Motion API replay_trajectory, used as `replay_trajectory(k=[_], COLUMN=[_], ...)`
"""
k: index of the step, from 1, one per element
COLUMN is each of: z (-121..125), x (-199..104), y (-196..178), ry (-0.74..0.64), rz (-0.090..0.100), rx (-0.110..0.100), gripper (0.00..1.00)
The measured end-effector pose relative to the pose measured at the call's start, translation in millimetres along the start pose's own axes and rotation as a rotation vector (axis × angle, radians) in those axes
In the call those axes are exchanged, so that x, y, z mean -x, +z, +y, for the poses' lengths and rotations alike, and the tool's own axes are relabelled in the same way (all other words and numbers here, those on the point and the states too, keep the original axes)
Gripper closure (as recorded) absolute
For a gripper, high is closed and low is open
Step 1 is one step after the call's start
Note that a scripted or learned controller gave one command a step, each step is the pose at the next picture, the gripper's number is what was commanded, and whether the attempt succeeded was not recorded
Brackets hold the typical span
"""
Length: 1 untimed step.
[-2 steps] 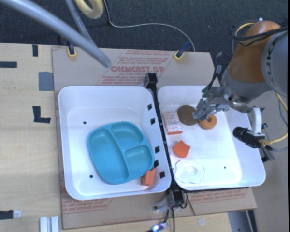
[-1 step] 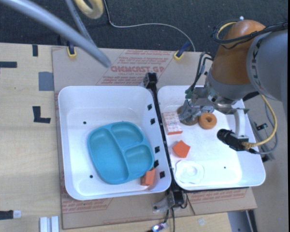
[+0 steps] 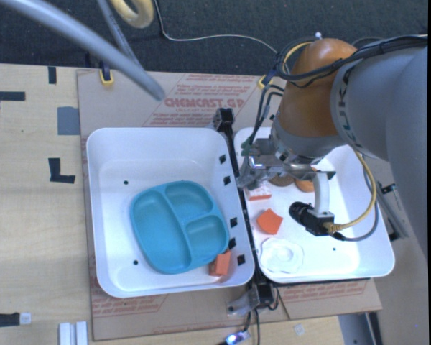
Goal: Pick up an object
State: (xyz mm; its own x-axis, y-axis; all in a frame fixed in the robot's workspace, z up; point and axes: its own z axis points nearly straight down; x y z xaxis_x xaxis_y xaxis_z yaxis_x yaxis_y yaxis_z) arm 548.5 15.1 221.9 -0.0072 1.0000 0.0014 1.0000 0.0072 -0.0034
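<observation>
The arm [image 3: 388, 99] reaches in from the right of the frame over the right bin [image 3: 377, 261]. The gripper [image 3: 261, 175] sits at frame centre, close to that bin's left wall. The step in hand appears to be the approach to a grasp. To do it well, the descent should stay vertical and clear of the wall, and centre on one object before closing. Whether the gripper is spread or closed cannot be told. The orange block [image 3: 269, 222] lies just below the gripper in the frame, apart from it. A white round piece [image 3: 281, 254] lies lower still.

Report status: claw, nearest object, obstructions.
Claw over the right white bin, by its left wall. Small orange block lies nearby, not gripped. Flat white round disc beside that block.
</observation>
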Motion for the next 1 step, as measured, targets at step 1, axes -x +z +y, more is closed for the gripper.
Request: replay_trajectory(k=[1], z=[-12.6], x=[-52.5], y=[10.4], ry=[0.001], rz=[-0.001], rx=[0.0], gripper=[1.0])
